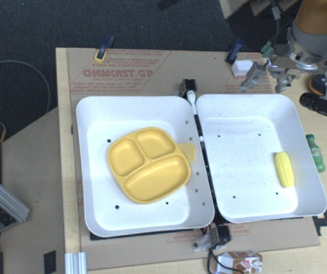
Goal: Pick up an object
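Note:
A yellow corn cob (284, 169) lies in the right bin (249, 110), close to its right wall. A yellow divided plate (148, 164) with three compartments rests in the left bin (95, 153). My gripper (267, 80) hangs above the far rim of the right bin, near its back right corner, well away from the corn. Its two metal fingers (252, 80) stand spread apart with nothing between them.
A black divider (198, 129) runs between the two bins. A small white block (241, 68) sits on the cardboard behind the right bin. A green item (315, 153) lies just outside the right bin's right wall. Blue clamps (103, 48) grip the board's far edge.

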`<state>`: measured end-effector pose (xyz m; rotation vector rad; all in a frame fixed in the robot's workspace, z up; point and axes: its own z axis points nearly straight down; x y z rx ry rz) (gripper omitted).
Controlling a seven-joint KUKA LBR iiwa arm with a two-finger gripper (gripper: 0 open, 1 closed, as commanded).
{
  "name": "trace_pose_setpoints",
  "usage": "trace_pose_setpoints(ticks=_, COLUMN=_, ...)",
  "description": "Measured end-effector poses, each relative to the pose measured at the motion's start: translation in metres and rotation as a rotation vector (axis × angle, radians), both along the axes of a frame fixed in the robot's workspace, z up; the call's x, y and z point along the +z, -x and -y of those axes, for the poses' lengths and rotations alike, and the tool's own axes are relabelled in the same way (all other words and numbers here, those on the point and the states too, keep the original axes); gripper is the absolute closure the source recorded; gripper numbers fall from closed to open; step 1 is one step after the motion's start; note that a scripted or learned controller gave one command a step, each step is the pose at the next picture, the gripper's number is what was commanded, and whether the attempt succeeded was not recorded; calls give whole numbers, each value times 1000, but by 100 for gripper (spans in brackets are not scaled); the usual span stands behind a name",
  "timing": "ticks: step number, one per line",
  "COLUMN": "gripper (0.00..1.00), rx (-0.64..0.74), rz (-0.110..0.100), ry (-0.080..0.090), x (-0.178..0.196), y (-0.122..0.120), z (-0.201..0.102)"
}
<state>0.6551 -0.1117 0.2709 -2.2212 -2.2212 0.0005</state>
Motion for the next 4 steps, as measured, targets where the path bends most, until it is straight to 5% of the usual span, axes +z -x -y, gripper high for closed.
trace_pose_setpoints(ticks=1, gripper=0, rx=4, rz=16, ry=1, x=128, y=70, z=-26)
trace_pose_setpoints(ticks=3, gripper=0, rx=11, rz=11, ry=-4, x=270, y=131, z=-165)
trace_pose_setpoints(ticks=4, gripper=0, rx=7, rz=-2, ry=-2, x=265, y=178, z=-208)
